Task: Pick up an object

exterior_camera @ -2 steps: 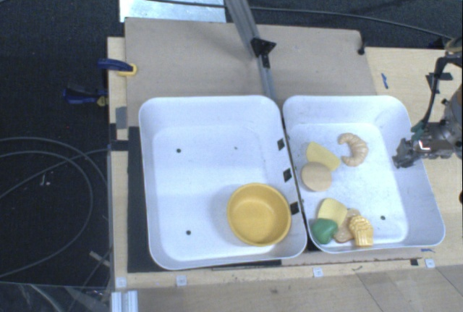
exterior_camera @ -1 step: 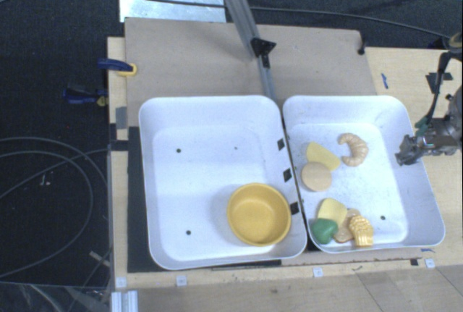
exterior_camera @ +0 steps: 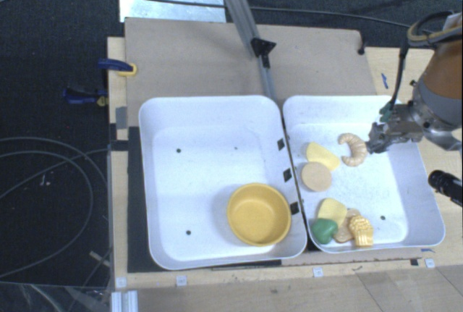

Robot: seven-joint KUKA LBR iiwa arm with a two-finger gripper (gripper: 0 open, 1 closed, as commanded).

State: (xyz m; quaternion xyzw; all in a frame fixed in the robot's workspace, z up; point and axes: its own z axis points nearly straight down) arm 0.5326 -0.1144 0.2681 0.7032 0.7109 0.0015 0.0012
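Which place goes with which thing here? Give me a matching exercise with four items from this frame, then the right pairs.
Things:
1. yellow bowl
2. croissant
3. green piece
4. tan round disc

Places:
A. near corner of the right bin, beside its left wall
B. left bin, near its front right
C. right bin, just left of the pincer
D. right bin, close to the divide between the bins, below the pale yellow wedge

Pairs: 1-B, 2-C, 3-A, 4-D
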